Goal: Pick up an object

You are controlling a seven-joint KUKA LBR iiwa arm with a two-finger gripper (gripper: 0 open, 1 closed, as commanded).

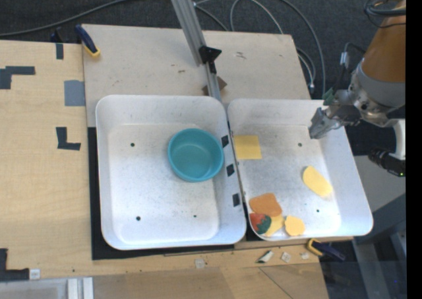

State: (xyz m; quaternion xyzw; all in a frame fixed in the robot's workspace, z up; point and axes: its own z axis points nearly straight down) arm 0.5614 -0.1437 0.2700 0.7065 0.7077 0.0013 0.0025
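Arm: the grey arm with its orange band (389, 47) is seen at the right edge, reaching in over the right side of the right-hand bin.
Gripper: the gripper (318, 126) is positioned above the right bin's upper right part, near its right wall.
Fingers: it cannot be told from this view whether they are open or closed; nothing is seen held between them.
Left bin: in the left bin (119, 159) a teal bowl (195, 154) is seen upright, toward the right half.
Right bin: the right bin (349, 179) lies just beside the left one, the walls touching.
Yellow square: a flat yellow square (248, 147) is placed near the right bin's left wall.
Yellow oval piece: a yellow oval piece (317, 181) lies toward the right wall, below the gripper and apart from it.
Front cluster: an orange piece (265, 203), a red and green piece (262, 223) and a small yellow round piece (294, 226) are grouped at the front left corner, close together.
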